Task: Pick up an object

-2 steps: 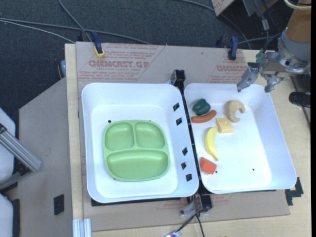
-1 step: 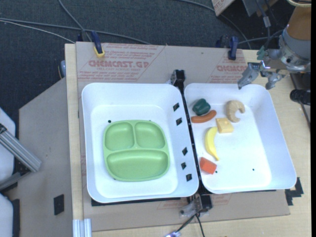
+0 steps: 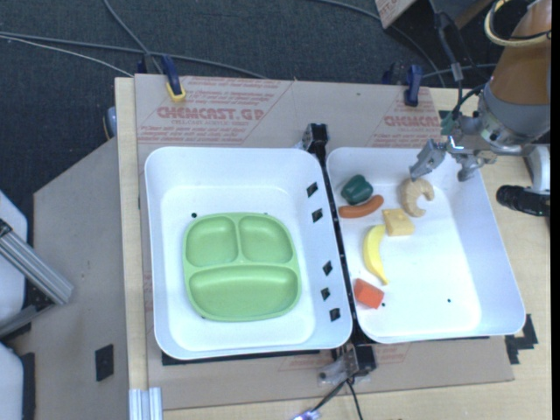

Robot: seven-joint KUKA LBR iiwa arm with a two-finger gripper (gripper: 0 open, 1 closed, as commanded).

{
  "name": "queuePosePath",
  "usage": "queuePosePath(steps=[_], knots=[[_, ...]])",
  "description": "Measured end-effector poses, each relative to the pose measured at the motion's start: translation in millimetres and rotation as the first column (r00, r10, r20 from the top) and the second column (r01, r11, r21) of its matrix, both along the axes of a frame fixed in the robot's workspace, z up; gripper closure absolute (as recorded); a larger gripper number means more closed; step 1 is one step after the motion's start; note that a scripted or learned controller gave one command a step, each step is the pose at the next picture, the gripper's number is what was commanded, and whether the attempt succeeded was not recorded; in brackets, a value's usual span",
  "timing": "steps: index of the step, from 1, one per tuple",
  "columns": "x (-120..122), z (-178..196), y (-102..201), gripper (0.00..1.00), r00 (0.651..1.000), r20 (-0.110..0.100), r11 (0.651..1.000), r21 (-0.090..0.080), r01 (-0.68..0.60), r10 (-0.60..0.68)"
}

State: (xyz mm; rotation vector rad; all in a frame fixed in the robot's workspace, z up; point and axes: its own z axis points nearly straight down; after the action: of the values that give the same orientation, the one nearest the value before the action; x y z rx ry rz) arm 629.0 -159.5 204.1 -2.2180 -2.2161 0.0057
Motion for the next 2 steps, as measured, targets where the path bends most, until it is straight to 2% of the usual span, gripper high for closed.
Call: queuePosePath(steps=[1,2], knots=[[-10.6,-54.2,2.0,0.00,1.000,0.000,1.000,0.000,-0.001,0.001],[-7.0,-106.4,-6.9,0.00,1.000,0.000,1.000,0.000,0.000,0.000]])
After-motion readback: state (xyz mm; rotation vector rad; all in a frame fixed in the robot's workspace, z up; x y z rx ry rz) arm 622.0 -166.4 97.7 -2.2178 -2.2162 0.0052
